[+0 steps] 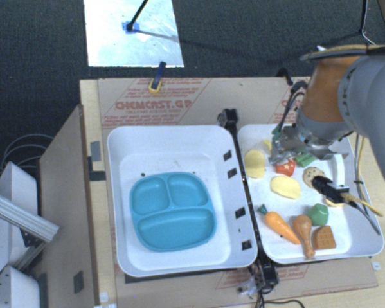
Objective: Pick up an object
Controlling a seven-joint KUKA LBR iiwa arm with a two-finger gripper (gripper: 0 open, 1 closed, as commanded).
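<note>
My gripper hangs low over the back middle of the right bin. Directly under its tip lies a small red toy, and I cannot see whether they touch. A yellow toy lies to its left and a pale yellow potato-like piece just in front. A green piece shows to its right under the wrist, beside a spotted cookie.
Toward the right bin's front lie an orange carrot, a brown drumstick, a green pepper and a tan cracker. The left bin holds a blue divided plate. A black divider runs between the bins.
</note>
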